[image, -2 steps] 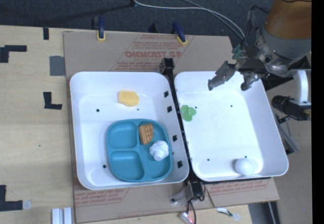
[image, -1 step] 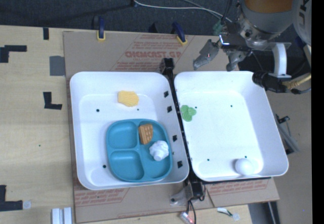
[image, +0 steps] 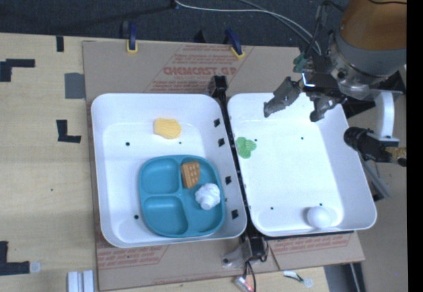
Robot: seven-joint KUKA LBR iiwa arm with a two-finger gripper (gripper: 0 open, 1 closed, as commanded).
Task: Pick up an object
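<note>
Objects sit in both bins — your left bin (image: 106, 125) holds a yellow piece (image: 167, 128) and a blue divided plate (image: 158, 208) carrying a waffle-like brown piece (image: 190, 174) and a white lump (image: 207, 196). Your right bin (image: 344, 172) holds a green item (image: 246, 147) and a white ball (image: 320, 217). The gripper (image: 301, 106) hovers spread — pinching nothing.

Single fixed overhead view

It looks down at a slant on the tabletop (image: 39, 152) — both bins in frame, mid-distance.
</note>
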